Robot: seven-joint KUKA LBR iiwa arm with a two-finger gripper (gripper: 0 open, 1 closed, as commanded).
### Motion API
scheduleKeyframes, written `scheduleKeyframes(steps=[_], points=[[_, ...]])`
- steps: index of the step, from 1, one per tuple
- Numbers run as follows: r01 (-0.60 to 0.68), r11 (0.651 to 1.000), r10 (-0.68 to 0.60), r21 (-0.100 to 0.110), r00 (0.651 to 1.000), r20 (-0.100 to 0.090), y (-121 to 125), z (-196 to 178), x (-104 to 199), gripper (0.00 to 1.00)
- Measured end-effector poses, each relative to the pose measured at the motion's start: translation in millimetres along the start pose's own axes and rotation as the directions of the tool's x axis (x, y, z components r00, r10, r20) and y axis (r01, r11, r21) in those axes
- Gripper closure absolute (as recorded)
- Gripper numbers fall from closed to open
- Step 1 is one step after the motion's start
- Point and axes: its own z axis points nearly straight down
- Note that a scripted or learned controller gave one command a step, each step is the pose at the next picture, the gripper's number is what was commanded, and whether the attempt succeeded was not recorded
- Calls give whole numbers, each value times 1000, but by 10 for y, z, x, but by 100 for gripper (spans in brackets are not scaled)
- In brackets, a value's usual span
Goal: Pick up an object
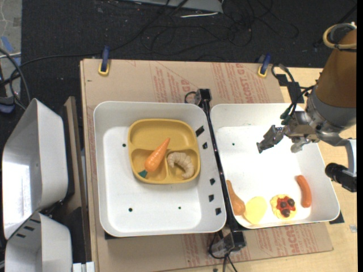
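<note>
The likeliest things to pick are lying along the near edge of the right bin (pixel 272 118): a toy sausage (pixel 304 190) near the right wall, a small round tart topped with red and dark berries (pixel 283 205) just left of it, a pale yellow disc (pixel 256 208) touching or nearly touching the tart, and an orange drumstick-like piece (pixel 235 198) leaning against the left wall. The gripper (pixel 282 139) is hovering over the bare middle of that bin, well apart from all four, with its dark fingers (pixel 269 140) looking spread and nothing between them. I judge the pick as not yet begun, and the risks are lying in where the toys are sitting. Because they are crowding the bin's rim, a descent there is risking a finger striking the wall or the sloped floor and glancing off. The disc and tart are sitting so close that closing on one is likely nudging the other. The sausage is smooth and rounded, so it may be squirting out of a pinch. In the left bin (pixel 113 208), a yellow divided plate (pixel 164 129) is holding a toy carrot (pixel 157 155) and a shrimp (pixel 182 164), far from the gripper.
</note>
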Motion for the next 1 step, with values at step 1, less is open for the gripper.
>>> scheduleKeyframes(steps=[1], points=[[2, 1000, -2, -10, 1000, 1, 16, -48, 2, 0]])
